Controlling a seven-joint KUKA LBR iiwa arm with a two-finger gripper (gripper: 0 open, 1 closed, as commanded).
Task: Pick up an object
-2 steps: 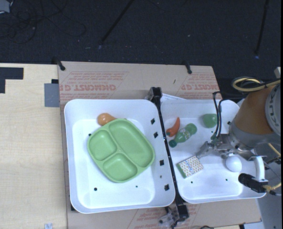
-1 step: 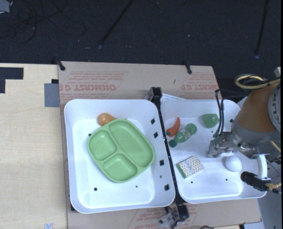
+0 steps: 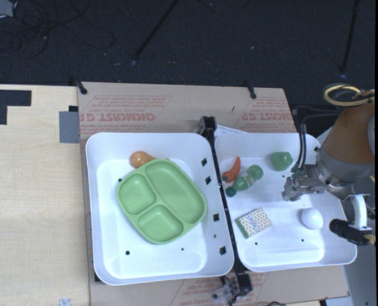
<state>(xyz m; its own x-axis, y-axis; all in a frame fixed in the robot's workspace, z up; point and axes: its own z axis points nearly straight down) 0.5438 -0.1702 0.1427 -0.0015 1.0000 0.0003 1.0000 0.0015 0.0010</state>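
The gripper (image 3: pixel 295 189) hangs low over the right bin (image 3: pixel 284 257), on bare floor between the green round object (image 3: pixel 280 160) above it and the white ball (image 3: pixel 312 218) below; whether it is wide or narrow, I cannot tell. Nothing is seen in its grasp, so this looks like the approach step. Next, it needs to settle squarely over one target, the ball being nearest, and descend.

Left bin (image 3: pixel 106 234): divided plate (image 3: pixel 161 200), ball (image 3: pixel 139 159) behind it. Right bin (image 3: pixel 284 255): bottle (image 3: pixel 245 179), egg (image 3: pixel 312 218), packet (image 3: pixel 254 222).
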